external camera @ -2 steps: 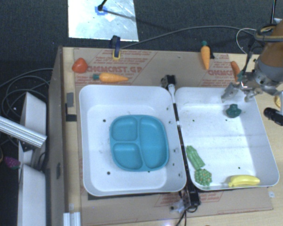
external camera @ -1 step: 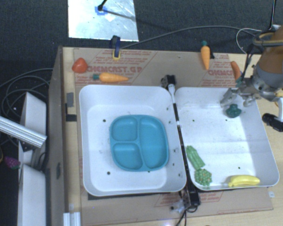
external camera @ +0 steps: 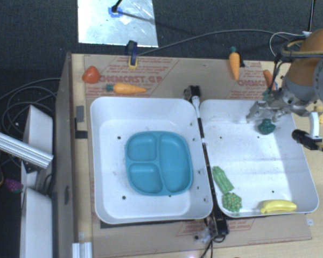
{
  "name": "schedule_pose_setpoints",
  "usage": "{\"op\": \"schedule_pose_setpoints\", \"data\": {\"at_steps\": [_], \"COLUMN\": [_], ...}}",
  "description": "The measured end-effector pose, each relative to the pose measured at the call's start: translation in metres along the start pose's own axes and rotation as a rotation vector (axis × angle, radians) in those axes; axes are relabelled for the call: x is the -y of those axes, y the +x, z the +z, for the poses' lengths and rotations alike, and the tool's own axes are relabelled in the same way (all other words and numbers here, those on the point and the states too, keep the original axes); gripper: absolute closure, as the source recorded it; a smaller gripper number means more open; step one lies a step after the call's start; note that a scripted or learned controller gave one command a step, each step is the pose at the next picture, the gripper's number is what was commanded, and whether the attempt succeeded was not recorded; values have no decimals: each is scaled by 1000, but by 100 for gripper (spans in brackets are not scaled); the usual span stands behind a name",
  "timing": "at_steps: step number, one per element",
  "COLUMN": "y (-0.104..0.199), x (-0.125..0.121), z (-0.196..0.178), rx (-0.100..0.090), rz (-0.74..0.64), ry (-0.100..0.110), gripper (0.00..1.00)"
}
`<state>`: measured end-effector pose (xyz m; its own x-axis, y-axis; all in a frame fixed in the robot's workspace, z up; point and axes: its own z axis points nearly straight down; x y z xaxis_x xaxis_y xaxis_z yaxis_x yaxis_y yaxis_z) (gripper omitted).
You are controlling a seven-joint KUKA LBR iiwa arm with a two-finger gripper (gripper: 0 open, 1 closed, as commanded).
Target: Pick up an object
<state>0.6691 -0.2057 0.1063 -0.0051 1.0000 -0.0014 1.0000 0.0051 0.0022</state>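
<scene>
- The right bin (external camera: 290,160) is my landmark; the arm comes in over its far right corner, grey with an orange part at the top.
- The pincer (external camera: 267,112) hangs low over the far part of this bin, with its metal fingers spread to both sides.
- Just under the pincer there is a small teal object (external camera: 267,126). It seems to touch the bin floor, and I cannot tell if the fingers really grip it.
- In the near part of the right bin lie a green vegetable (external camera: 223,178), a round green piece with dots (external camera: 232,201) just beside it, and a yellow banana (external camera: 278,206) near the front wall.
- The left bin (external camera: 110,122) touches the right bin along its left side and carries a blue divided plate (external camera: 158,162).
- Behind the right bin, on the counter (external camera: 167,74), a small carrot (external camera: 234,63) stands out; further left lie a second carrot (external camera: 126,88) and a red tomato (external camera: 91,74).
</scene>
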Motion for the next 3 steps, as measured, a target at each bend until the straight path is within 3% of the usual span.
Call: {"op": "schedule_pose_setpoints", "data": {"at_steps": [1, 2, 3], "y": [0, -1, 26], "x": [11, 9, 53], "z": [-1, -13, -94], "rx": [1, 2, 0], "rz": [2, -1, 2], "ry": [-1, -4, -4], "gripper": [0, 100, 100]}}
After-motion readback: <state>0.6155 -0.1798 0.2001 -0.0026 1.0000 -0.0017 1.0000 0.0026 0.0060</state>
